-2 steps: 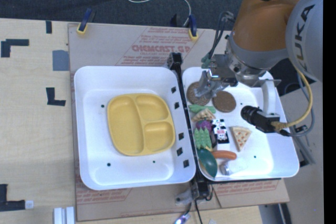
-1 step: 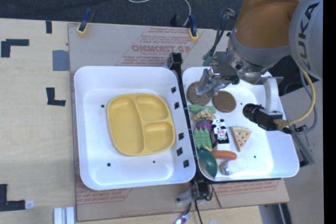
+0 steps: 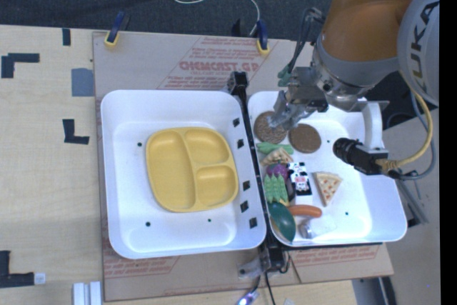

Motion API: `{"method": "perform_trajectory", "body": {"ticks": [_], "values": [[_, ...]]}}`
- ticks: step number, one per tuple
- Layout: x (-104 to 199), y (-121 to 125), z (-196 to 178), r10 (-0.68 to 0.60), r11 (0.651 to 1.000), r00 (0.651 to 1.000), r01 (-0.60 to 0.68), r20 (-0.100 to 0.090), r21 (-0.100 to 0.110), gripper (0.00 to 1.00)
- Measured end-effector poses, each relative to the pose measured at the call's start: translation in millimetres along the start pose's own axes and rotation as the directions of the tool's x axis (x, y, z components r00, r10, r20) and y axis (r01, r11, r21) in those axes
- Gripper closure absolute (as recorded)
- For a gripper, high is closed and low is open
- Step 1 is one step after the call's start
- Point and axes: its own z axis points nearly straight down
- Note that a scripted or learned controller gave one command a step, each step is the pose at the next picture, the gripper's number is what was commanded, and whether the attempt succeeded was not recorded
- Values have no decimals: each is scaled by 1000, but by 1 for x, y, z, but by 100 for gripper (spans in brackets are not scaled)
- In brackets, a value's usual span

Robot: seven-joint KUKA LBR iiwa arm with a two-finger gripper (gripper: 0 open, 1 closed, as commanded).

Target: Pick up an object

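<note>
From my remote station, I see the tool (image 3: 280, 116) poised over a round brown cookie (image 3: 267, 128) speckled with dark bits at the far left of the right bin (image 3: 385, 219), its fingers parted around nothing, a second cookie (image 3: 305, 138) just beside.
</note>
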Motion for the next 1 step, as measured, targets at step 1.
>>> {"method": "perform_trajectory", "body": {"ticks": [1], "values": [[0, 0, -9, -1, 1000, 1000, 1, 0, 2, 100]]}}
